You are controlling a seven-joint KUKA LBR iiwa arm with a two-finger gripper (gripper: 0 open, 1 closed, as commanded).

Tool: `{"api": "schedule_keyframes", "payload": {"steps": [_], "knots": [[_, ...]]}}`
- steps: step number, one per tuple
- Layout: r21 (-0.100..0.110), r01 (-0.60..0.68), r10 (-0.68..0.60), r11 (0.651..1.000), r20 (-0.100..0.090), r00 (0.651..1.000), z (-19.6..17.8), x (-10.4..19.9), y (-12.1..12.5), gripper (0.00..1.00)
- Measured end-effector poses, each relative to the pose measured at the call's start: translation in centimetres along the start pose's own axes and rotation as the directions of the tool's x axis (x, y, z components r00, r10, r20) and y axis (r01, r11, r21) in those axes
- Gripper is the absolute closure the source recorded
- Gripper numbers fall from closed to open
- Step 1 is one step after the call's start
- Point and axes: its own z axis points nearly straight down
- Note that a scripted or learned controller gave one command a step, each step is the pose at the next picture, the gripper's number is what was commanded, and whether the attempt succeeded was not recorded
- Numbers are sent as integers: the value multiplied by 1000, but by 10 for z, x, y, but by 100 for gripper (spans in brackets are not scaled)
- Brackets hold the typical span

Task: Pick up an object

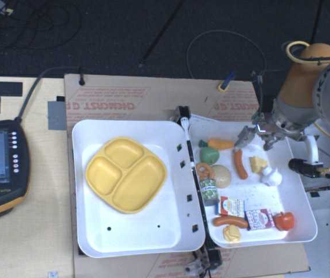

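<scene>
Pincer [256,135] is seen over the far part of the right bin [304,227], fingers spread, nothing between them. Its fingers are small and dark against the bin, so their tips are hard to make out. Much of the arm [304,91] behind it is cut off at the frame's right.

Just below the pincer, a sausage [240,164] lies in the right bin, its long axis running from the pincer toward the near rim, slightly slanted. To the pincer's left a carrot [220,145] lies with its long axis across the bin, and a green fruit [209,155] sits beside it. A yellow piece [259,164] and a white piece [271,176] lie below the pincer, to the sausage's right; their kind cannot be told. Further below, toward the near rim, two small cartons [246,213] are seen; their print is too small to be read. A second sausage [230,221] and a red piece [284,220] lie beside them.

Well to the pincer's left, a yellow tray [125,174] with three compartments rests in the left bin [95,236]. On the cardboard [113,100] under the bins, upside-down red writing is seen; it appears to read "CHEMCAST GP", though this is uncertain. A pendant [0,167] is cut off at the left edge.
</scene>
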Motion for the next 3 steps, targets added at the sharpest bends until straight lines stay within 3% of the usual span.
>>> {"api": "schedule_keyframes", "payload": {"steps": [1,2,3], "knots": [[-6,-1,1,1000,-1,1000,62,16,1,0],[-14,-1,1,1000,18,1000,56,60,2,0],[-8,-6,6,1000,3,1000,48,64,1,100]]}}
